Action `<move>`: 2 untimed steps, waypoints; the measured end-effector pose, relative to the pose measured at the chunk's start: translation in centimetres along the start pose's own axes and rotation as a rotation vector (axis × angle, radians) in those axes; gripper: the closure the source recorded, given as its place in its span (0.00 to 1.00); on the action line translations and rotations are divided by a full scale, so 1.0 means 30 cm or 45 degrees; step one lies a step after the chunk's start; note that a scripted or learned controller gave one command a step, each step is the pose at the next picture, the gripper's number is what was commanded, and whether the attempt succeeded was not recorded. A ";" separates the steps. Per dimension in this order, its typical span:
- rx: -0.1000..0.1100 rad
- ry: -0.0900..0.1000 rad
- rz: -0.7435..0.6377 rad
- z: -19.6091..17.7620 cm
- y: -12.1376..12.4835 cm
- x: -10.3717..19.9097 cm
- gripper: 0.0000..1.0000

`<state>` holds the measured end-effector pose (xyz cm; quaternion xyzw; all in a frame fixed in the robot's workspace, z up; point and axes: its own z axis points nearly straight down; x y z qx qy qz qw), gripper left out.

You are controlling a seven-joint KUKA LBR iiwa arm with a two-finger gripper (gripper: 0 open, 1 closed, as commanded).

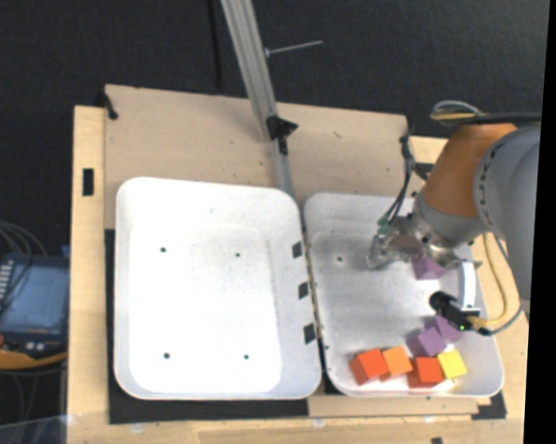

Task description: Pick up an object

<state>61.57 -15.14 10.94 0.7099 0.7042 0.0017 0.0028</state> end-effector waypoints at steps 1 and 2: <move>0.001 0.000 -0.003 -0.149 -0.010 -0.009 1.00; 0.001 0.000 -0.012 -0.295 0.004 -0.017 1.00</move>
